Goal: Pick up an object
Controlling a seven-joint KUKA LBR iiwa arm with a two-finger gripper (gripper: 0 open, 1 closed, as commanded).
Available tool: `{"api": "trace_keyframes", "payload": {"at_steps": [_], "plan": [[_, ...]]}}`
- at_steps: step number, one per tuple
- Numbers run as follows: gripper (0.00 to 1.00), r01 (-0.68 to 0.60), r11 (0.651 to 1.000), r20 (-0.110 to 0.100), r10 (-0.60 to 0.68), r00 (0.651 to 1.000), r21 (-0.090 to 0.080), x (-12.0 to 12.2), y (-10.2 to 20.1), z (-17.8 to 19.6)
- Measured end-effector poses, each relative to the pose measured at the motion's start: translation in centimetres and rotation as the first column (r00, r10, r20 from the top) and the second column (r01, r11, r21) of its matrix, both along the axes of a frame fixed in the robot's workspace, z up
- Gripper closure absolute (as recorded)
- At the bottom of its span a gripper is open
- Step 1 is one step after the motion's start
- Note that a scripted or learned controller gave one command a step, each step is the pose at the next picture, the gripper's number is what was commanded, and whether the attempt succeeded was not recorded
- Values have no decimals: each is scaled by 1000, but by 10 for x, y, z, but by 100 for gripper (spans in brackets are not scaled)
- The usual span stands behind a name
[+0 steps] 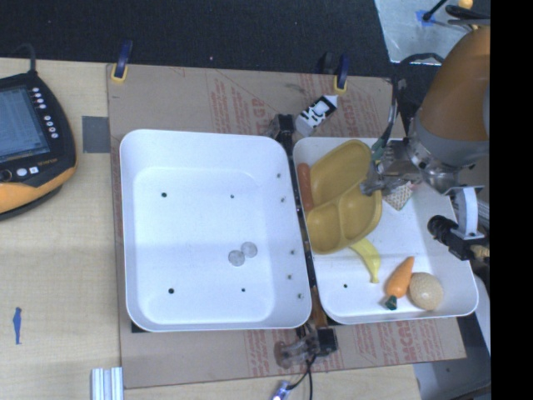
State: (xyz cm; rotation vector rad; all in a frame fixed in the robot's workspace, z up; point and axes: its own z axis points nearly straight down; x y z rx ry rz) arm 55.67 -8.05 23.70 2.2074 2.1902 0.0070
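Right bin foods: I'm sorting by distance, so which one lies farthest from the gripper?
The beige egg, in the bin's near right corner beside the carrot; banana and sausage lie closer to the gripper.

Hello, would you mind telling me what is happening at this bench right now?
A grey and orange robot arm reaches over the right bin, its gripper low at the edge of a yellow divided dish. A banana, a carrot and a beige egg-shaped object lie in the same bin. The left bin holds two small discs. Nothing looks lifted yet.
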Motion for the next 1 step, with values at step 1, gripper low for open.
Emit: {"api": "trace_keyframes", "payload": {"at_steps": [1], "plan": [[100,-6,1000,-12,6,1000,7,-59,35,10]]}}
